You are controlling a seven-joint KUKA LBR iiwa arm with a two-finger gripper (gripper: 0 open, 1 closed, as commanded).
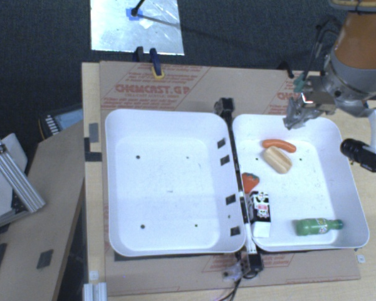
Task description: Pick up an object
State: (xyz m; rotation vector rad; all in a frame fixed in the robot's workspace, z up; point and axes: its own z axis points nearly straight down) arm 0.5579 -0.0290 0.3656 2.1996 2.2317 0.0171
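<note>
The right bin (344, 174) holds an orange sausage (279, 145) with a tan bread roll (278, 160) just below it. At its left wall lie a small red-orange piece with a green tip (249, 182) and a black-and-white carton (261, 210). A green bottle (318, 226) lies on its side near the front right. My gripper (294, 119) hangs over the bin's far edge, up and to the right of the sausage, with nothing seen between its fingers.
The left bin (119, 143) stands beside the right one, with black clips (225, 162) along the shared wall. A shiny metal sheet (136, 17) lies beyond the bench. A metal rail (12, 177) lies at the left.
</note>
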